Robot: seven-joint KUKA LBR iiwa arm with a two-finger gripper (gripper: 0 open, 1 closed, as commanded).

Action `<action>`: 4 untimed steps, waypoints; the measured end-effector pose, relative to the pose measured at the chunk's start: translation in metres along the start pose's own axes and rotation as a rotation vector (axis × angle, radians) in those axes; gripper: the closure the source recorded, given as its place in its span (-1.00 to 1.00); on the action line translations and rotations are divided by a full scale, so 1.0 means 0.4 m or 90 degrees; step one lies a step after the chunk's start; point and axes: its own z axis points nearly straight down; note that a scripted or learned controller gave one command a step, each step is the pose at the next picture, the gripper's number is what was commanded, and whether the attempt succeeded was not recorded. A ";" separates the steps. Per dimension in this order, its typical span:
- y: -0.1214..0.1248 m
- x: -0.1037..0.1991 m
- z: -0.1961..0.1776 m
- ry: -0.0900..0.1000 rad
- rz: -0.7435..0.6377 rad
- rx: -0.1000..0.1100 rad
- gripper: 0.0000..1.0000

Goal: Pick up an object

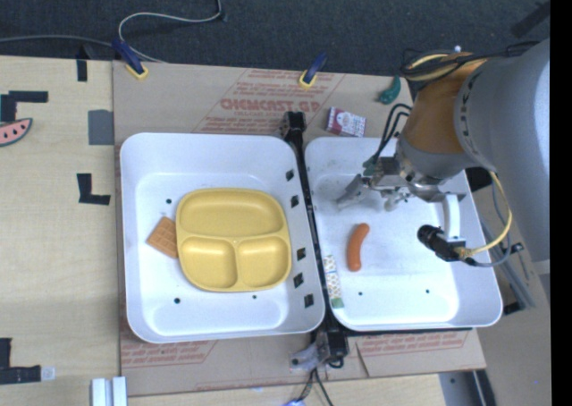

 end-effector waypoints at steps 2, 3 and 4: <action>-0.076 0.019 0.046 -0.001 0.002 -0.002 1.00; -0.276 0.153 -0.175 0.002 0.001 0.002 1.00; -0.280 0.292 -0.322 0.002 0.001 0.002 1.00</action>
